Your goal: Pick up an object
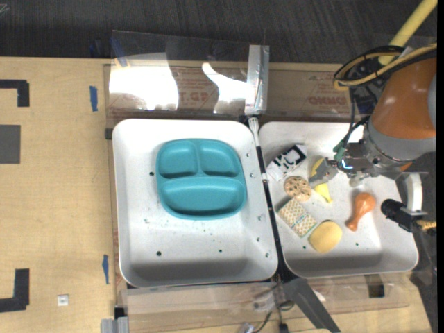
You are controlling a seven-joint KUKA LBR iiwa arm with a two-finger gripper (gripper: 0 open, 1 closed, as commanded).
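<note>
Jaws (pixel 325 175) touching yellow toy (pixel 321 186), state unclear

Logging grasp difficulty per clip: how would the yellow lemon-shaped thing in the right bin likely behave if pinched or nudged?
The lemon looks rounded and smooth, so it may roll when nudged and slip from a pinch. It looks like a toy, probably light. It lies against the patterned cracker, which would likely shift too.

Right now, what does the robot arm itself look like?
The arm is grey with a broad, rounded orange band above the wrist. Yellow and black cables loop beside it. A small green light glows near its metal claw.
</note>
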